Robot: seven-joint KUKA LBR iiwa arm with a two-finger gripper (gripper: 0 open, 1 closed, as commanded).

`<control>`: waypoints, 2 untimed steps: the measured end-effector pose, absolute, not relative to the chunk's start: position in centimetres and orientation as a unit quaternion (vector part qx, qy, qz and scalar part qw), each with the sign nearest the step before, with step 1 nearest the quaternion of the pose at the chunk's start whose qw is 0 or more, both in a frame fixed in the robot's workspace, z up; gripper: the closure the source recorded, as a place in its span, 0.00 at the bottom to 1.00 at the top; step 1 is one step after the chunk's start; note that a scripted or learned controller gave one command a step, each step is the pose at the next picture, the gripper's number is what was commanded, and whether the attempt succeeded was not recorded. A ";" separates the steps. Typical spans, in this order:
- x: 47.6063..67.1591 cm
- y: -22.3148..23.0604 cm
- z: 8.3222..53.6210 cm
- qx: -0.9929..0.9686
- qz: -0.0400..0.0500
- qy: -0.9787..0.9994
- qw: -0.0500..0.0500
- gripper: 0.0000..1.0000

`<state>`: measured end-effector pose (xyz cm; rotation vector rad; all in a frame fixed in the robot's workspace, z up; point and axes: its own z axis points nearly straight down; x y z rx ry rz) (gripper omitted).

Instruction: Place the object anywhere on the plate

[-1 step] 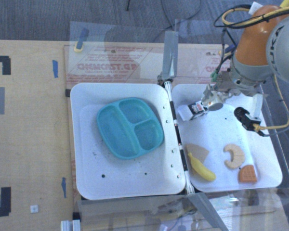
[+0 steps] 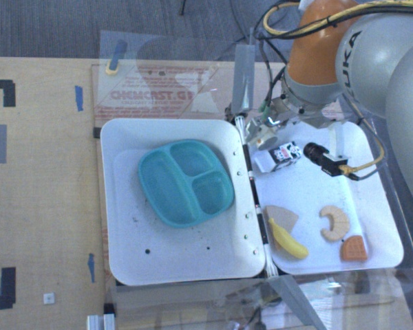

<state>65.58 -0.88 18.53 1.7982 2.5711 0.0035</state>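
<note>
Grey arm (image 2: 372, 53) reaching in from the right, teal divided plate (image 2: 186, 182) in left bin (image 2: 124, 253), end effector (image 2: 275, 139) low at right bin's (image 2: 385, 246) upper-left corner, grip state unreadable, banana (image 2: 288, 240), croissant (image 2: 335, 223) and orange piece (image 2: 354, 249) lying well below it.

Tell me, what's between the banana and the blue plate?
In the camera view, the two bins' touching white walls lie between the banana and the plate.
</note>
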 end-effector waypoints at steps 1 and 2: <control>66.7 9.4 19.2 0.552 0.001 0.834 0.002 1.00; 66.7 9.4 19.2 0.552 0.001 0.834 0.002 0.00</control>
